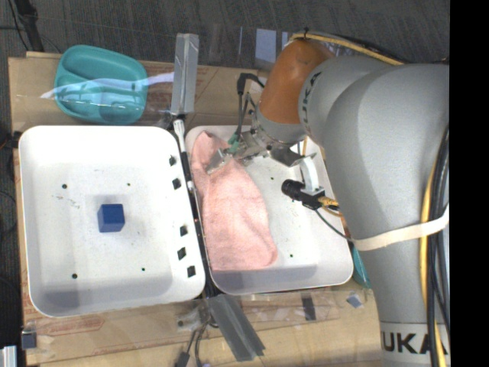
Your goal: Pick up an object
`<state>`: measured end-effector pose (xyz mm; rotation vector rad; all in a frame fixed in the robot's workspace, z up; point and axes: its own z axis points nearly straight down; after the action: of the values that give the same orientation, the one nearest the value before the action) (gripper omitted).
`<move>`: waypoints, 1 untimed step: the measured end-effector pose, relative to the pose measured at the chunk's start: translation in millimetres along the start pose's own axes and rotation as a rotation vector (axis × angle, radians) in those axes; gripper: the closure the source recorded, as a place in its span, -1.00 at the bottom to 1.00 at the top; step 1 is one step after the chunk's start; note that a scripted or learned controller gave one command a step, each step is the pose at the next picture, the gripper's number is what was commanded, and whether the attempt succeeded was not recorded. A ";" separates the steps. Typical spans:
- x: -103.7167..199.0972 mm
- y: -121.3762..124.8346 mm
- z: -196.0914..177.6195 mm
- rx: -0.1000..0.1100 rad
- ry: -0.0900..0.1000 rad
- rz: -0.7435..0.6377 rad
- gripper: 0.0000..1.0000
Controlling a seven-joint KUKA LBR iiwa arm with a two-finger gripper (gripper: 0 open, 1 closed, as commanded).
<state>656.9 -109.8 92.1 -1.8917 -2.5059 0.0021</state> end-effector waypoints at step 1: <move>1.4 0.6 -9.7 0.001 0.000 -0.005 1.00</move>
<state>657.1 -108.3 101.8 -1.8849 -2.5100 0.0036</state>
